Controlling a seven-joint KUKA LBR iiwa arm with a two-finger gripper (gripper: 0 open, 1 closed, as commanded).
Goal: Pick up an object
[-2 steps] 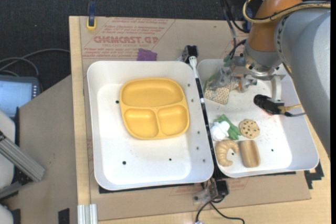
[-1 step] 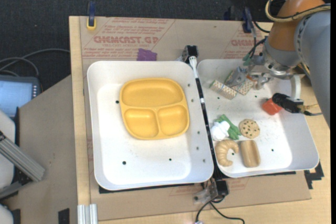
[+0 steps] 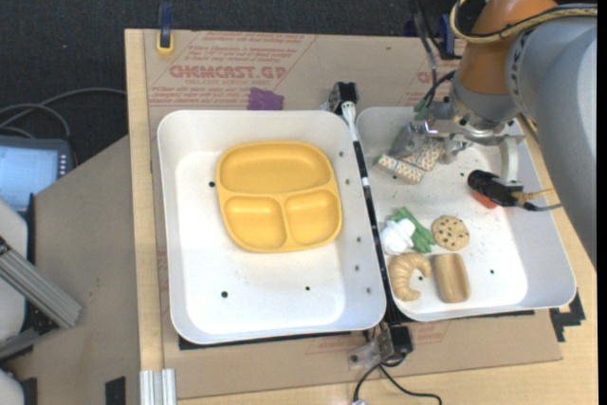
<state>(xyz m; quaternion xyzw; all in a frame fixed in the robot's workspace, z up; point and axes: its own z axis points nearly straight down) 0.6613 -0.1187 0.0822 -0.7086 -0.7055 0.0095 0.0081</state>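
Your hand (image 3: 429,136) sits low over the far-left part of the right bin (image 3: 545,285), with the grey arm (image 3: 560,62) coming in from the right and its orange band (image 3: 498,14) just above the wrist. You can't tell from this angle how far the hand is open, or whether it has hold of anything; the wrist body blocks the view. Closest candidate is a pale checkered cracker (image 3: 401,168), lying flat on the bin floor just near-left of the hand, touching it or almost; can't say which. The rest of the pickables are grouped in the near half of the same bin: a round chocolate-chip cookie (image 3: 450,231), a green-and-white piece (image 3: 403,230) just left of it by the bin's left wall, a croissant (image 3: 410,272) nearer still, and a tan bun (image 3: 451,278) right beside the croissant, apparently touching. All four are well apart from the hand. The left bin (image 3: 190,280) carries one thing, a yellow three-compartment plate (image 3: 280,194), set flat toward its far half. Both bins sit side by side on the brown worktop (image 3: 228,62), rims touching along the middle. A small purple scrap (image 3: 266,98) lies on the worktop just beyond the left bin's far edge.
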